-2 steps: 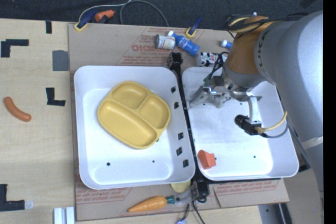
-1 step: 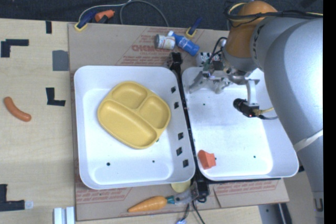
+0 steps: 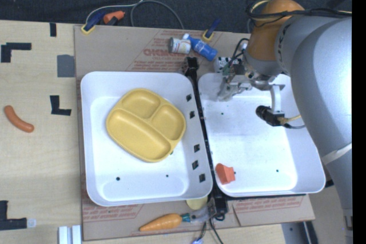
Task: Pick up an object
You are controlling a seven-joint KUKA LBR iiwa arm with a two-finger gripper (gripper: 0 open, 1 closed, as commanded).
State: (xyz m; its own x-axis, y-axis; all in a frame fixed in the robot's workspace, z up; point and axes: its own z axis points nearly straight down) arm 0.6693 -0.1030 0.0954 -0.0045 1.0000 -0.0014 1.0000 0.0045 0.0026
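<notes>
Right bin (image 3: 297, 180): one small orange block (image 3: 225, 174), near front-left corner, close to the wall. Hand (image 3: 229, 86): at the bin's far-left corner, well apart from block; grip state cannot be told. Advice: descend vertically, centred, clearing the wall.

Two white bins (image 3: 94, 180), one yellow divided plate (image 3: 146, 124), one orange block (image 3: 225, 174), one carrot (image 3: 161, 222), one sausage (image 3: 18, 119), one bottle (image 3: 193, 46).
</notes>
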